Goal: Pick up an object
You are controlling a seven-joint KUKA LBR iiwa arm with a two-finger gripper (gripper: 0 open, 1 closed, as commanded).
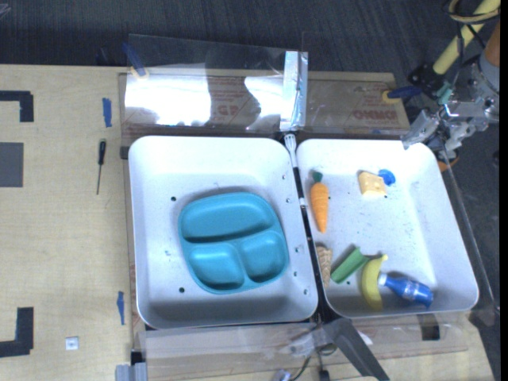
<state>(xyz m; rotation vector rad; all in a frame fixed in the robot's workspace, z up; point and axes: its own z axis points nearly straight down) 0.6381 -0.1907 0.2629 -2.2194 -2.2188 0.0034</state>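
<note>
Hovering at the right bin's [456, 236] far right corner, the pincer [444, 129] is too blurred to tell whether released or clenched; nothing shows between its parts. Candidates, all in that bin: cheese-coloured block [370, 183] with blue piece [386, 177], nearest; carrot [319, 203]; green piece [344, 265]; banana [371, 279]; blue bottle [407, 289]. Advice: descend centred over one isolated item. Reddish lettering on the clear panel [238, 101] behind: unreadable.

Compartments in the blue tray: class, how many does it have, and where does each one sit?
3. The blue tray lies in the left bin. One long compartment spans its far side; two smaller ones sit nearer the camera, one left and one right.
</note>
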